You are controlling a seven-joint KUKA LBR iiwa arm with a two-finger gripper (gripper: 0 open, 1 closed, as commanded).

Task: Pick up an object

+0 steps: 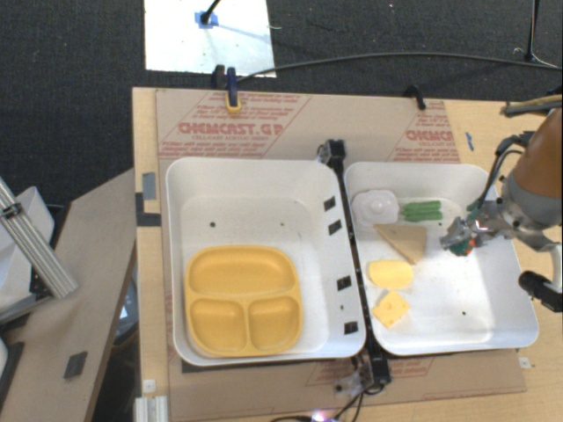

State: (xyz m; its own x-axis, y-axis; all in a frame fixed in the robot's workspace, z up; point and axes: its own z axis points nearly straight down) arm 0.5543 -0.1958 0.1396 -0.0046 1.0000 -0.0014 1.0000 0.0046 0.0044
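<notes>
Since the task takes any object, candidates sit in the right bin (506, 328), all on its left half: green piece (421, 210) and clear lid-like piece (376, 205) near the far wall, tan wedge (403, 239) mid, yellow round piece (391, 274) and yellow square (391, 309) nearer. Hand (461, 238) hangs low just right of the wedge, likely lining up for it. Open or closed, cannot tell. Left bin (202, 192) holds a yellow divided tray (245, 300), on the worktop (422, 121).

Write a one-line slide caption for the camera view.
Gripper poised in the right bin beside a green object; a yellow divided tray fills the left bin.
</notes>
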